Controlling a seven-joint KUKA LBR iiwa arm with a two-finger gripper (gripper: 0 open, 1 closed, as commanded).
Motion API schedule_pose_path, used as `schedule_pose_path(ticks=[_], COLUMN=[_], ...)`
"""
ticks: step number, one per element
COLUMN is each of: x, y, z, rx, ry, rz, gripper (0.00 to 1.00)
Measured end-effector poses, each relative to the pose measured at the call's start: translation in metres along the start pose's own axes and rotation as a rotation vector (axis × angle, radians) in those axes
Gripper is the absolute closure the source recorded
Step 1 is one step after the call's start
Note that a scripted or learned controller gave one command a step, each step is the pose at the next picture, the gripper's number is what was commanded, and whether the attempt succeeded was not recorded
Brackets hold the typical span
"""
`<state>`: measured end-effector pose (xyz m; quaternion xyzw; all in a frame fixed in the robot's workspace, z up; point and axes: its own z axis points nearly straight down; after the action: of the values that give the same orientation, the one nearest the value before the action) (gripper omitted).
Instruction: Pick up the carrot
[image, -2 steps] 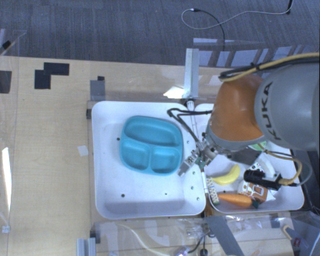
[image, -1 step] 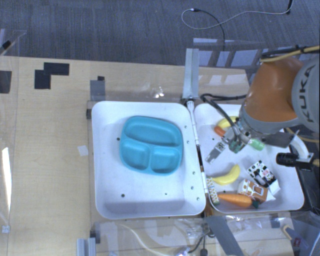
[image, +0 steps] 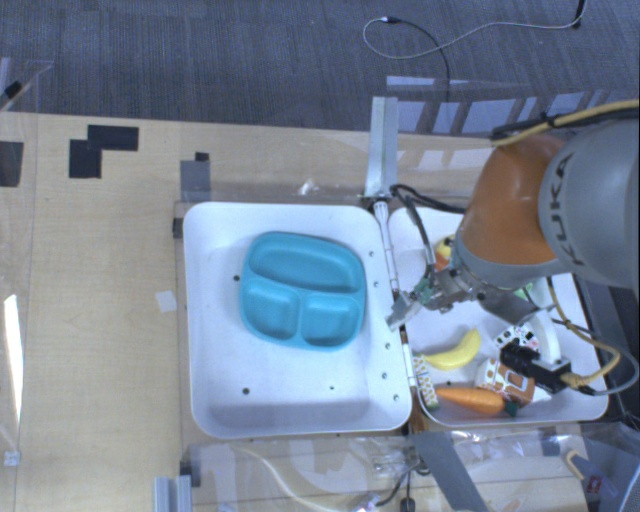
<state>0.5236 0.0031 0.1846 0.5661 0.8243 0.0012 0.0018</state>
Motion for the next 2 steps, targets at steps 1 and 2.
schedule_pose_path(ticks=[1, 2], x=[-0.067, -0.0667], y=[0.0193, 0.0195], z=[-0.0001, -0.0001], rx=[0.001, 0.001], ry=[-0.001, -0.001], rz=[-0.014, -0.015], gripper=[0.0, 0.0])
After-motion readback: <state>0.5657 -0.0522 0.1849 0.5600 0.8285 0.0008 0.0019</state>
